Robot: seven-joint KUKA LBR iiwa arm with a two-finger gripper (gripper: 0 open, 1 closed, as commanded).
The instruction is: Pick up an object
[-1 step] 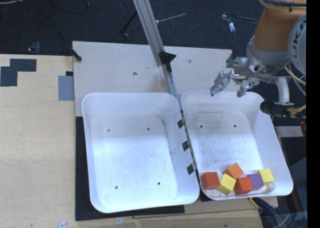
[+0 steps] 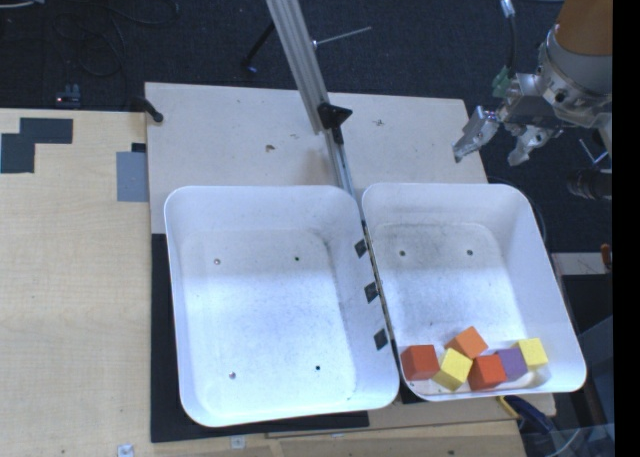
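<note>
Blocks (image 2: 470, 359) were your target: a small heap of coloured cubes lay in the near corner of the right bin (image 2: 540, 235), pressed against its front wall. Against that same wall, a red block (image 2: 420, 361) sat at the end nearest the divider, a yellow one (image 2: 453, 369) just beside it, an orange one (image 2: 467, 342) tilted behind the yellow, another red-orange one (image 2: 487, 371) next along, then a purple one (image 2: 512, 362) and a second yellow one (image 2: 533, 352) toward the bin's outer corner. They touched or nearly touched one another.

You could judge them light, stiff and hard-edged, likely foam or wood, with flat faces that give a pincer good purchase and little risk of damage. The red block looked the best choice, since its side toward the divider stood free; you would take it across two opposite flat faces. The crowding and the closeness of the wall were the hazards, as a finger might land on a neighbour or on the rim.

Well beyond the far edge of the right bin, the gripper (image 2: 497, 143) hung above the bench, its fingers spread apart with nothing between them. The left bin (image 2: 190, 245) lay just beside the right bin.
</note>
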